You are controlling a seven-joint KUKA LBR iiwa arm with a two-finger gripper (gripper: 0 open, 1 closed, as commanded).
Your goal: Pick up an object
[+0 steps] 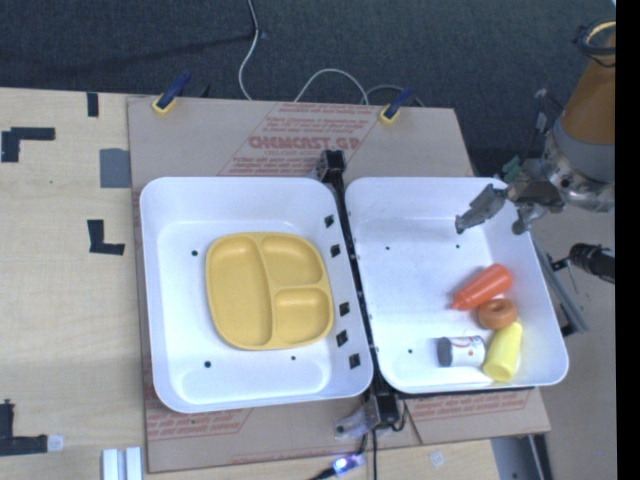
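Note:
My gripper (498,211) hangs open over the upper right part of the right bin (400,208), with nothing between its fingers (477,211). Below it, near the bin's right wall, lie an orange carrot (482,286), a brown ring-shaped doughnut (497,314), a yellow bottle-shaped toy (504,352) and a small white tube with a dark cap (460,349). The carrot is the nearest of these to the gripper, a short way below it.
The left bin (170,218) holds a yellow divided plate (268,290). A black clip row (343,268) joins the two bins. Both bins rest on a cardboard sheet (290,138) on the bench.

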